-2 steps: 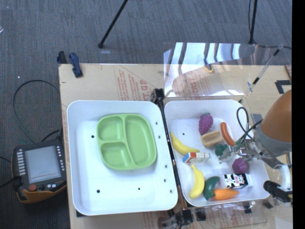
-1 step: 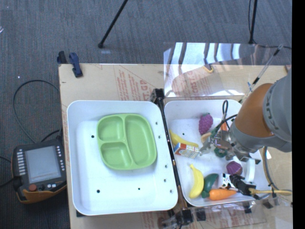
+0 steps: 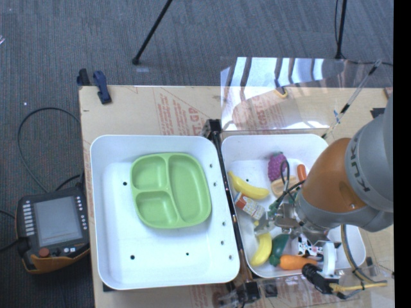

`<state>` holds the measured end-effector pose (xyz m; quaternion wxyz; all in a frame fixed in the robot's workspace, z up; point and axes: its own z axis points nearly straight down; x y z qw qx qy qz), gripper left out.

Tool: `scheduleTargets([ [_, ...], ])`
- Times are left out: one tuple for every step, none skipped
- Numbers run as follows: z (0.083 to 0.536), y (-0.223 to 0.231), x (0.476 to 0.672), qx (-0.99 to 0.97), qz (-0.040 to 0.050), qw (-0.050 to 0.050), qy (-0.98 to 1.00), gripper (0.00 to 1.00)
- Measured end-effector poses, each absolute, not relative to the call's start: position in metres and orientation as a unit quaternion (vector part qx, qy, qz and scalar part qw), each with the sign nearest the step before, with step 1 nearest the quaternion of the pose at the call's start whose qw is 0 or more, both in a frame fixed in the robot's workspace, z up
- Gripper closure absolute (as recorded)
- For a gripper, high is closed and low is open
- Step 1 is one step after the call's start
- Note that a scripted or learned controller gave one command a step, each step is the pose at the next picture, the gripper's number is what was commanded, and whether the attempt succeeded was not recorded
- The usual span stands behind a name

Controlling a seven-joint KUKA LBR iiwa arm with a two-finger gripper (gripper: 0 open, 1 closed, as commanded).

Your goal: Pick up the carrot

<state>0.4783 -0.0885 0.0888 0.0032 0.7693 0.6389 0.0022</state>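
Overhead, slanted; both bins [image 3: 106,191] perhaps mid-distance.

The grey KUKA arm with its orange band [image 3: 334,181] enters from three o'clock, wrist bent downward; its two-finger metal gripper [image 3: 282,218] seems largely hidden beneath.

The arm [image 3: 379,165] is big, round and grey, with dark letters on its side. A fat orange band [image 3: 331,181] wraps around it.

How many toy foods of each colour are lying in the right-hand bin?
Yellow: 2, a banana and a second yellow piece
Orange: 2, a carrot and a piece behind the arm
Purple: 1, grapes
Green: 1
Total: 6 clearly visible
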Motion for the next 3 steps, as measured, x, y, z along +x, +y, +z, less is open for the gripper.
scheduleTargets([
  [0.097, -0.089, 0.477, 0.771, 0.0007, -0.001, 0.637, 1.00],
  [0.136, -0.145, 0.475, 0.720, -0.0009, -0.002, 0.694, 1.00],
  [0.135, -0.144, 0.475, 0.720, -0.0009, -0.003, 0.693, 0.00],
])
